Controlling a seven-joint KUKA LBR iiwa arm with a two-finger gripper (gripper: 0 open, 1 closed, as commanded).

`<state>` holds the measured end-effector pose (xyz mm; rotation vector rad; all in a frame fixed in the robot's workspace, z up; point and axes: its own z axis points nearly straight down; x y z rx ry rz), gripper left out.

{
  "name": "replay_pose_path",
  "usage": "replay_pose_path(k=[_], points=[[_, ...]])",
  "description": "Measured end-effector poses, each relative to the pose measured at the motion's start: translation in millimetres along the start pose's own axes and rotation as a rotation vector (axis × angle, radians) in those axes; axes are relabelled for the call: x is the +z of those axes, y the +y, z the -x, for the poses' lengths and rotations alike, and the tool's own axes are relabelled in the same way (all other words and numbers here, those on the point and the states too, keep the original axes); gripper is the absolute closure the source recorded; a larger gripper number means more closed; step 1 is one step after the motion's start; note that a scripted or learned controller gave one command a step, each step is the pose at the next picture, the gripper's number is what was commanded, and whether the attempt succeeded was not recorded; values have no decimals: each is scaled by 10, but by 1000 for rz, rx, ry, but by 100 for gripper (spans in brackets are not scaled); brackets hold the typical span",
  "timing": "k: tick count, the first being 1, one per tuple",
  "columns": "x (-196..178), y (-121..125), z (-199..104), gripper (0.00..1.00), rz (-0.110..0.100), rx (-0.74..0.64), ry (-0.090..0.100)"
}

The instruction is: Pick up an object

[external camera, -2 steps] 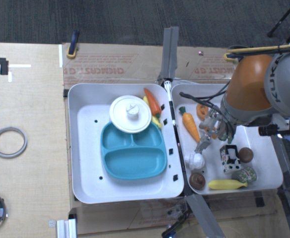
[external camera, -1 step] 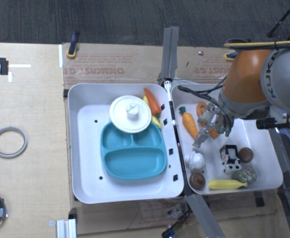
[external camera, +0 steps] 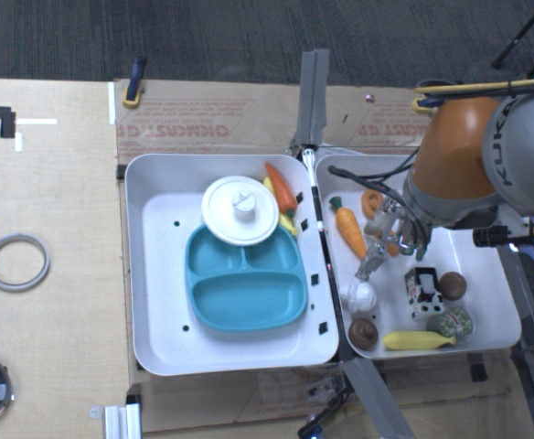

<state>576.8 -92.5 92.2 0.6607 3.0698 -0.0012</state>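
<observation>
Two white bins sit side by side on the worktop (external camera: 48,154); the arm (external camera: 473,154) reaches over the right bin (external camera: 496,332), and its end effector (external camera: 386,236) hangs low among the clutter there. Whether it is spread or closed cannot be told, and nothing is clearly caught in it, so the step in hand looks like the approach, not yet a lift.

Candidates lie close: a carrot (external camera: 348,230) just left of the tool, a small white piece (external camera: 361,294) below it, a brown ball (external camera: 363,333), a banana (external camera: 417,340) near the front wall. The next move probably calls for centring over one item and descending squarely.

Room is tight. The divider between the bins stands close beyond the carrot, and neighbours crowd each target. The left bin (external camera: 148,273) holds a blue tray (external camera: 244,295) and a white lid (external camera: 240,210).
</observation>
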Motion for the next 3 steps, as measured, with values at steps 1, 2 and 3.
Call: replay_pose_path(k=[1,2,3], points=[[3,-27,44,0,0,230,0],[-93,-33,55,100,-1,228,-4],[-997,778,-211,100,0,260,0]])
